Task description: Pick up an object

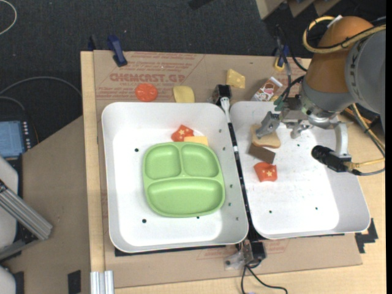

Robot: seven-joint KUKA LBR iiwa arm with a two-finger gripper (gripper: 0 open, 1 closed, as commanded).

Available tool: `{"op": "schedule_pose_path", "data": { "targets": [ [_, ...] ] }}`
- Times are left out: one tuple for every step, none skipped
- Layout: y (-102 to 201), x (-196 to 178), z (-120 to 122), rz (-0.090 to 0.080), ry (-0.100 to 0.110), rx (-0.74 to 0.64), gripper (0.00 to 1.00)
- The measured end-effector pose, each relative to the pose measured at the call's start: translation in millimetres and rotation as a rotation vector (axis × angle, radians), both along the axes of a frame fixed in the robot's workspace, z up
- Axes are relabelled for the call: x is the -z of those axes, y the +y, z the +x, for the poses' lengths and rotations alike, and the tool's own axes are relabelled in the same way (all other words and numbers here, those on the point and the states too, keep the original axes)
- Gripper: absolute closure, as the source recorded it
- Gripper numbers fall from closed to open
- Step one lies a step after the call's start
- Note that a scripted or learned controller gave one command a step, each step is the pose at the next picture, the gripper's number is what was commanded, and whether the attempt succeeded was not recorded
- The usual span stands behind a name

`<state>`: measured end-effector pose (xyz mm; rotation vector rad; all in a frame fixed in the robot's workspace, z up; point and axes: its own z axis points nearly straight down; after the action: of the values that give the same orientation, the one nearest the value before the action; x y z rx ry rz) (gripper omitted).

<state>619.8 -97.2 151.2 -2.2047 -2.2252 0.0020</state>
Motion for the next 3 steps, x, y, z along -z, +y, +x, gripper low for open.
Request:
{"op": "schedule_pose_path", "data": {
  "targets": [
    [-6,69,4,-0.002,-0.007,0.010,0.00],
    [-8,55,3,-0.007,-0.006,0.010,1.00],
    [-8,56,3,-0.008,-0.005,0.010,0.00]
  ]
}}
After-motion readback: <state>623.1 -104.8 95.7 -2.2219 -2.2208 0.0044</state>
